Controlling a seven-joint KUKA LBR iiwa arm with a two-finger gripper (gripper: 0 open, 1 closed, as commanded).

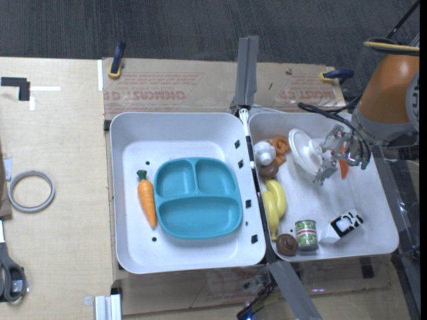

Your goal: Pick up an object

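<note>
Claw [331,162] hung in the right bin [373,242], just beside a tipped white dish [301,149] on the side away from the blue tray [198,197]. Whether it was clenched or released could not be told. Something orange [343,168] beside it was too blurred to name.

Robot arm reaching in from the right

The grey arm [393,95] with its orange band bends down low, and its gripper [328,169] hangs at the tip, pointing down and left.
</note>
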